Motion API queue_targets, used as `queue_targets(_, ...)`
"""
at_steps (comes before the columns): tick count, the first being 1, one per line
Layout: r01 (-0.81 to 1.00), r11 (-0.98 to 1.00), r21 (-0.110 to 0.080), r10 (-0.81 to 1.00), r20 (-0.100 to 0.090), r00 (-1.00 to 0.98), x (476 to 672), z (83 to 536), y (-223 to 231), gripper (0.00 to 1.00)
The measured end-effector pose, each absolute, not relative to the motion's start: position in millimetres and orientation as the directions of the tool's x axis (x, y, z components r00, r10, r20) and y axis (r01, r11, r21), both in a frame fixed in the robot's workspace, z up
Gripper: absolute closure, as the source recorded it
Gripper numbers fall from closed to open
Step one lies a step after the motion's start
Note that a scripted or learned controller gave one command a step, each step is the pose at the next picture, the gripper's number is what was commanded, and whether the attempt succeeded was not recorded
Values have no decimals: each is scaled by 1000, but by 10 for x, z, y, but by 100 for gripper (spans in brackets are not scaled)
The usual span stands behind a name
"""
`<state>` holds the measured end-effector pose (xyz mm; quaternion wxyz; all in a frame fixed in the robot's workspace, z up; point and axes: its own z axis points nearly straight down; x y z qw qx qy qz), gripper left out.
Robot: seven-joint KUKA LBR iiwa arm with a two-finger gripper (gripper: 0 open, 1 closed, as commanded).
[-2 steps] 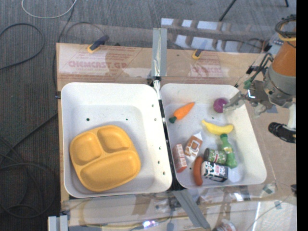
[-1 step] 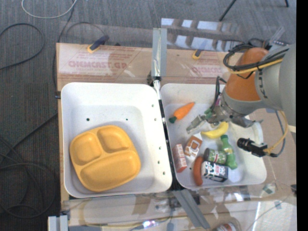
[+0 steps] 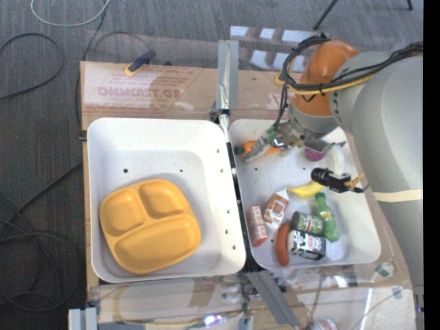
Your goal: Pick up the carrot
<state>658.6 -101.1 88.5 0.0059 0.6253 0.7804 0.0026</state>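
The carrot (image 3: 247, 146) is a small orange piece lying at the far left corner of the right bin (image 3: 357, 253), close to the wall between the bins. My gripper (image 3: 263, 146) is down in that corner right on top of it. Orange shows on both sides of the gripper: to its left, and again at the carrot's other end (image 3: 274, 150). The middle of the carrot is hidden under the gripper.
Nearer in the right bin lie a banana (image 3: 302, 191), a green bottle (image 3: 324, 218), a green jar (image 3: 307, 223), a black-and-white can (image 3: 306, 245), a red sausage (image 3: 282, 244) and two snack packs (image 3: 276, 208). A yellow divided plate (image 3: 148, 225) sits in the left bin (image 3: 137, 136).
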Motion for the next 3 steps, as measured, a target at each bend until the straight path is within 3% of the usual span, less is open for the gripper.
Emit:
queue_targets(1,978,208,11,978,-5,-208,6145,892,-1053,0)
queue_targets(2,981,195,14,981,-5,-195,5957,893,-1196,0)
queue_targets(3,946,322,14,947,-11,-322,5834,898,-1082,0)
